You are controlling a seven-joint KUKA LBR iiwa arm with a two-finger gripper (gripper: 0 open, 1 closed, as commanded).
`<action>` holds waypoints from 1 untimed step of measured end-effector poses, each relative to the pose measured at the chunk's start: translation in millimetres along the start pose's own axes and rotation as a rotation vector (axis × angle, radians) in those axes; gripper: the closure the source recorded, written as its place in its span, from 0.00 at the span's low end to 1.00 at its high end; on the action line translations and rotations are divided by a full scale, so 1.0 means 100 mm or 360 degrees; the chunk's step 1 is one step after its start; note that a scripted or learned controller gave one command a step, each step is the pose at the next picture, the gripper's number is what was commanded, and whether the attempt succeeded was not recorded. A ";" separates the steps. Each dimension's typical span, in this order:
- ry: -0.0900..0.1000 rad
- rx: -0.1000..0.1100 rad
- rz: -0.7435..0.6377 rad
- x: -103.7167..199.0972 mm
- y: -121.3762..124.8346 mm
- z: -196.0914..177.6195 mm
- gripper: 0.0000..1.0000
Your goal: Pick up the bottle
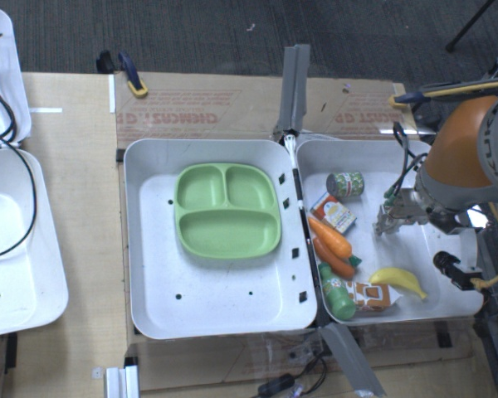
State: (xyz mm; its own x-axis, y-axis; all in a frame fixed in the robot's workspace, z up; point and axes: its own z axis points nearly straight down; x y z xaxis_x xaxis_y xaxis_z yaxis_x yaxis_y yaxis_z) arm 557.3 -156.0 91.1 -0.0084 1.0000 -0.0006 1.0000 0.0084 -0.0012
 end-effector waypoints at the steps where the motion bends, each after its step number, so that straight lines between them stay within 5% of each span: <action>1: 0.0001 0.0002 0.0045 0.40 -0.23 0.00 1.00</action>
State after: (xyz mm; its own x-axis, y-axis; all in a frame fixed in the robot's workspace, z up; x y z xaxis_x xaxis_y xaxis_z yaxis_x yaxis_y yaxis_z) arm 534.2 -115.9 91.3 0.0198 0.9998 0.0000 0.9998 -0.0198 -0.0023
